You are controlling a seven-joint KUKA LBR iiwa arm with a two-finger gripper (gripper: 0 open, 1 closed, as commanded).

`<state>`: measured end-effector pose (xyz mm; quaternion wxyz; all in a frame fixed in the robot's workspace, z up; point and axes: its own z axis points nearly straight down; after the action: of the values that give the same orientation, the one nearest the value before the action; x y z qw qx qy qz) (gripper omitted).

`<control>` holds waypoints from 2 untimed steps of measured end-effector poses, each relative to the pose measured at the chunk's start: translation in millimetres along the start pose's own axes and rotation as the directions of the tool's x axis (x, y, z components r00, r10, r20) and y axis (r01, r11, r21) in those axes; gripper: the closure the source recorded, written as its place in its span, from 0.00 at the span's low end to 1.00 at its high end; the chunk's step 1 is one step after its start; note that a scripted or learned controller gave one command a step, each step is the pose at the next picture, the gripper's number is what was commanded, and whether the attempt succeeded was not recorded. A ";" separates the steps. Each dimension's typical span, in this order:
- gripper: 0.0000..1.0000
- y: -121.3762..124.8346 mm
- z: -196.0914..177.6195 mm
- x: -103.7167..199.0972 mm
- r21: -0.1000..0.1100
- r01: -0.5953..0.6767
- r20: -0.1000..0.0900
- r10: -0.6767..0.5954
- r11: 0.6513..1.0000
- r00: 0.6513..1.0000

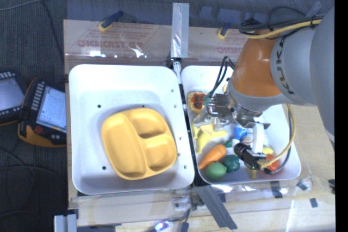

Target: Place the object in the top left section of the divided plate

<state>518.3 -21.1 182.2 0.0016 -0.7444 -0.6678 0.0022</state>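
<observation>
Divided plate (138, 142), yellow, lies in the left bin (87, 89), its long axis running from upper left to lower right on a slant; one large section fills its left side and two smaller ones sit on its right. Bare white bin floor rings it on all sides, widest toward the bin's top and left walls, while its right edge comes near the wall shared with the right bin (291, 168). That right bin is crowded: an orange carrot (212, 155) points from lower left to upper right, a green round piece (216, 170) lies just below it, a darker green piece (231, 162) beside it, and a yellow piece (202, 136) just above. The arm's gripper (231, 119) hangs over this clutter; whether its jaws are apart or together cannot be told.
</observation>
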 end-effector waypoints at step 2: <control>1.00 -0.1 -15.0 2.3 0.007 0.004 -0.005 -0.004 1.000 1.000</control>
<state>518.6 -18.9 197.2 0.0061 -0.7431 -0.6691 0.0026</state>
